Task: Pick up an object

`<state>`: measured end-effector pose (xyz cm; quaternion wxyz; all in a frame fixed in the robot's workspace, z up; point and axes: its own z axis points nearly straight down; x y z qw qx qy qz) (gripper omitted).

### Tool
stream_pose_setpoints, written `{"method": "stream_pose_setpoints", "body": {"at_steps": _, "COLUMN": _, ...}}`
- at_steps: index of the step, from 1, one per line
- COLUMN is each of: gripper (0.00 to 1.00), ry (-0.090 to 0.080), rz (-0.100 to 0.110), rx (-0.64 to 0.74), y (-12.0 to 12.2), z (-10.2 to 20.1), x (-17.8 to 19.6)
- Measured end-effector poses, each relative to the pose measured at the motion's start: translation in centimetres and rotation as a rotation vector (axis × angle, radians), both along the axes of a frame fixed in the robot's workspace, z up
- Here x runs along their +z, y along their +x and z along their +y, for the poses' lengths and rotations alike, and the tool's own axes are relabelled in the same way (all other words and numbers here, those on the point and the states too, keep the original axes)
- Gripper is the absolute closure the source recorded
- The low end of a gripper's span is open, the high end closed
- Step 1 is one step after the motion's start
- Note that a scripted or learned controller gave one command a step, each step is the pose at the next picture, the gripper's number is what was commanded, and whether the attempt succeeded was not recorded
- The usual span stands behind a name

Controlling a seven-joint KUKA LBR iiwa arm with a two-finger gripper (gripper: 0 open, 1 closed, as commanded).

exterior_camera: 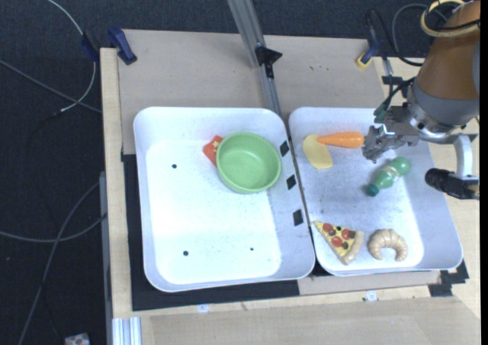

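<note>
The right bin (435, 240) holds an orange carrot (341, 139), a yellow piece (317, 152), a green bottle (386, 175), a pizza slice (338, 239) and a croissant (387, 244). My gripper (375, 146) hangs over the upper part of this bin, just right of the carrot's tip and above the green bottle. Nothing shows between its tips. The left bin (198, 244) holds a green bowl (247, 161) with a red piece (211, 149) tucked at its left side.
A grey metal post (248, 19) slants down to the gap between the bins. Blue clamps (120, 46) sit at the bench's back corners. Cables trail over the dark floor at the left.
</note>
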<state>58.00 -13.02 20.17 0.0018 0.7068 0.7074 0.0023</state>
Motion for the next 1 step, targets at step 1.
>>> {"method": "stream_pose_setpoints", "body": {"at_steps": 1, "gripper": 1.0, "ry": 0.0, "rz": 0.0, "rx": 0.001, "y": 0.54, "z": 0.5, "x": 4.66}}
